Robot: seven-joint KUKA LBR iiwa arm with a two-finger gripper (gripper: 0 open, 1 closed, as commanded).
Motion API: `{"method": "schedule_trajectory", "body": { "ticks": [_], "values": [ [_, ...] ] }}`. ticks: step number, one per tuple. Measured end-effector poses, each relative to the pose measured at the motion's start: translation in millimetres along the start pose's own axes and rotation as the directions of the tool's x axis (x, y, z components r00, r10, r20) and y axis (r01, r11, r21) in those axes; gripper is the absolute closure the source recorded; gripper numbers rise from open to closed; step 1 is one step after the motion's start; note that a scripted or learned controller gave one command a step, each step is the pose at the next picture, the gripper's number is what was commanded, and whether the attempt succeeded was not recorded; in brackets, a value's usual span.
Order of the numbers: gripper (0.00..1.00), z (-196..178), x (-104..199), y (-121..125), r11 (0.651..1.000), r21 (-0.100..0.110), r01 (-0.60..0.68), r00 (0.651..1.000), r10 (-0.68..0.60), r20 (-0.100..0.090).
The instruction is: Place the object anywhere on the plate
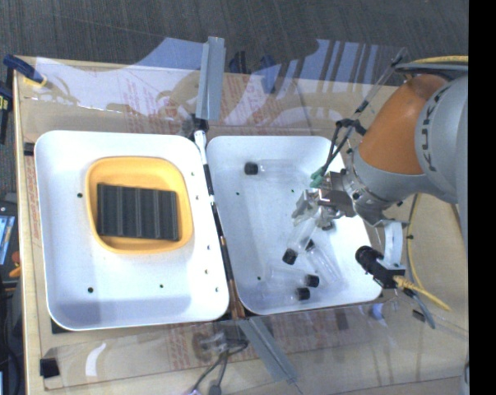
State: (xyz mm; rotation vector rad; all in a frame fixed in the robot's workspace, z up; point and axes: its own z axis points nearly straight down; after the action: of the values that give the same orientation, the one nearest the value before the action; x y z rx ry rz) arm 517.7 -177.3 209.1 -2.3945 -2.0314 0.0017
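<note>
A yellow plate (135,171) with a dark ridged centre lies in the left bin (58,286). Several clear plastic tubes with black caps are scattered in the right bin (239,245). One tube (297,243) lies slanted near the middle, its cap at the lower left. Two more tubes (311,282) rest close to the front wall, and a single one (251,169) sits at the back left. My gripper (315,206) hangs low over the right bin, just above the upper end of the slanted tube. Nothing can be made out in its grasp.
The grey arm with its orange band (400,134) covers the right bin's right side. Cables and a black fitting (373,263) trail by the bin's front right corner. A raised divider (208,196) separates the two bins.
</note>
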Motion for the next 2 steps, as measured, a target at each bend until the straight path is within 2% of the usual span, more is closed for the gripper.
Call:
{"method": "schedule_trajectory", "body": {
  "ticks": [1, 2],
  "values": [
    [1.0, -81, 63, 42, 0.981, 0.0, 0.194, 0.981, -0.194, 0.0],
    [1.0, -29, 101, 69, 0.867, 0.003, 0.499, 0.867, -0.499, -0.001]
  ]
}}
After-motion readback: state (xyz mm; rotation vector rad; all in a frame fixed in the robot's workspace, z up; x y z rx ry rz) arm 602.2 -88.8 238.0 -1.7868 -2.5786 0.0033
